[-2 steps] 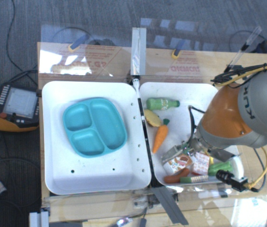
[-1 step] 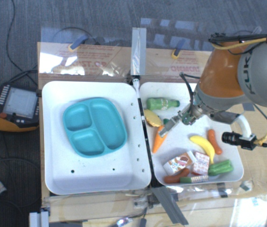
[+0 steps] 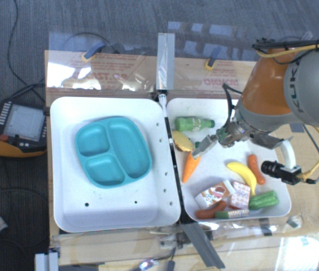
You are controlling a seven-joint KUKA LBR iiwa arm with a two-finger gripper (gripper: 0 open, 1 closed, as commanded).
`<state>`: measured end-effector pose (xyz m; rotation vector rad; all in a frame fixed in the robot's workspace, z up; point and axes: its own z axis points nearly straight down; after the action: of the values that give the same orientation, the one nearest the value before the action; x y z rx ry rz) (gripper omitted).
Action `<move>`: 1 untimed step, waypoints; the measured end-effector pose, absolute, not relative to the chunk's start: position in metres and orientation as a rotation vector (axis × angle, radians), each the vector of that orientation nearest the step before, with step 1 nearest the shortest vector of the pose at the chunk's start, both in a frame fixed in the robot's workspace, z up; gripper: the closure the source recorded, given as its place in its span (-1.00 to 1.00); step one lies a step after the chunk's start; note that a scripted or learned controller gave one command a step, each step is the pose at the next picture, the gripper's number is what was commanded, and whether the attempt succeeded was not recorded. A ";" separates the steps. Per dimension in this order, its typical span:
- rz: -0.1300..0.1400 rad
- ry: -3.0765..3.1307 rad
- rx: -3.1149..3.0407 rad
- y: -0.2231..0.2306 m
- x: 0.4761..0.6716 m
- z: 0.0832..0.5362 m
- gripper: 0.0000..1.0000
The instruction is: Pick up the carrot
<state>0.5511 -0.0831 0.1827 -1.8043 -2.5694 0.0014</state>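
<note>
Poised over the right bin [image 3: 283, 205], gripper [image 3: 204, 145] just above the carrot's [image 3: 189, 166] top end, near the left wall; jaw state impossible to tell. Best closed squarely across the carrot, clear of the bun [image 3: 183, 141].

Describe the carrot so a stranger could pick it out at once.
Start at the right bin, the one crowded with toy food. Along its left wall, below the green bottle and a yellowish round piece, lies the carrot, just under the claw. It is the orange cone tapering down-left; the other orange piece is a blunt stick beside the banana.
</note>
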 end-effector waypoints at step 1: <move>-0.023 -2.687 -1.654 -0.112 0.574 0.110 -1.00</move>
<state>0.5735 -0.1121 0.1102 -1.6539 -2.6874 -0.0227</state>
